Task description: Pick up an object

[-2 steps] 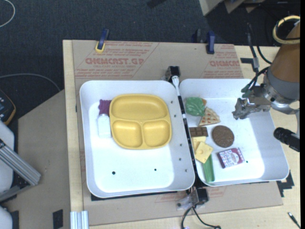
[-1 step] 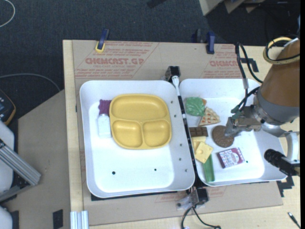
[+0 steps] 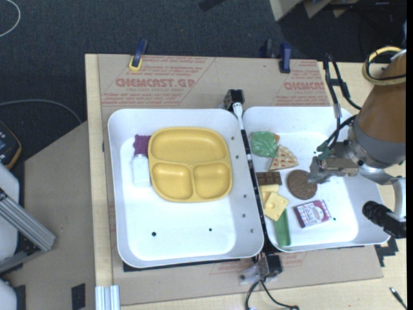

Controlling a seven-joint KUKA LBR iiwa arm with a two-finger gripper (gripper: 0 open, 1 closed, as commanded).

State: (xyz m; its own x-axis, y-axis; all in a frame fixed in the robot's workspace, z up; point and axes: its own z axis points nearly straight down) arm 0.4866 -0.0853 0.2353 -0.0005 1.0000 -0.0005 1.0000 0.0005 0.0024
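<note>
Right now the tool (image 3: 317,175) hangs beside the brown cookie (image 3: 301,185); its opening is unclear.

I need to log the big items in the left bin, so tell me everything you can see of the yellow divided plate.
The yellow divided plate looks like matte plastic, a rounded rectangle with a raised rim and three wells: one wide well along the far side and two smaller ones nearer the camera. It lies flat, right side up, in the far half of the left bin. At its left edge it meets or overlaps a purple item and a small white item.
</note>
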